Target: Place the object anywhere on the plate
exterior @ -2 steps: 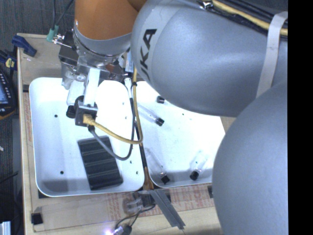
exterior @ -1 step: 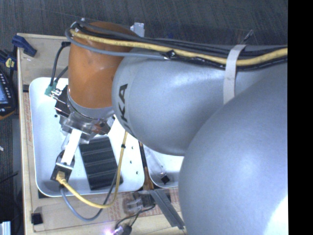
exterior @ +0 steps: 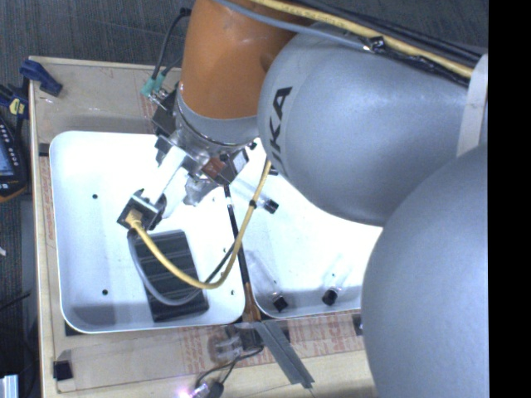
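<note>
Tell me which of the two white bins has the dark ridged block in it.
The left bin. The dark ridged block lies near its front edge, below the gripper, with a yellow cable looping over it. The right bin sits mostly under the arm.

Robotics lab, KUKA arm (exterior: 365, 131), white bins (exterior: 75, 222), plywood bench (exterior: 91, 98)

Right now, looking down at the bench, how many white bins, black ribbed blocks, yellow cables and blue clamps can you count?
White bins: 2 (left bin, right bin)
Black ribbed block: 1, in the left bin
Yellow cable: 1
Blue clamp: 1
Total: 5
</note>
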Controlling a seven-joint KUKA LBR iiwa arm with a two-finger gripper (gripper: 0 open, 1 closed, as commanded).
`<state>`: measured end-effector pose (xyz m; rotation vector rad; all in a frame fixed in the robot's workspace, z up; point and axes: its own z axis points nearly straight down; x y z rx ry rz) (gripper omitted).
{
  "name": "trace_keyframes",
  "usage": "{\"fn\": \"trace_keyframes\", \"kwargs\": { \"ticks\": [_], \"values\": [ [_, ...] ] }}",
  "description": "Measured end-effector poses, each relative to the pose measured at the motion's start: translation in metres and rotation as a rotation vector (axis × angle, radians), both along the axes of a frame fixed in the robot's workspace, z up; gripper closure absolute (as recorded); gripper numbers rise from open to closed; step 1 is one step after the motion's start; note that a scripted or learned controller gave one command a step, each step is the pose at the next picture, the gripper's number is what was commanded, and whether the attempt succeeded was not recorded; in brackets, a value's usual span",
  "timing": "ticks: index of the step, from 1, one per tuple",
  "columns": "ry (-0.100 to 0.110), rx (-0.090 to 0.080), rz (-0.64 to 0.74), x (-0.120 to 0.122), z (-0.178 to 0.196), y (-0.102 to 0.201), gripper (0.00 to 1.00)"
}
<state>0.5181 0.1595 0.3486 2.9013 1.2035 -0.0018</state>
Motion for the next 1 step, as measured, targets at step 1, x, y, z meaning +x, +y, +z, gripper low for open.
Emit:
{"fn": "trace_keyframes", "kwargs": {
  "ticks": [1],
  "values": [
    [0.006,-0.002,-0.179,-0.0427,-0.0896,-0.0638,1.0]
  ]
}}
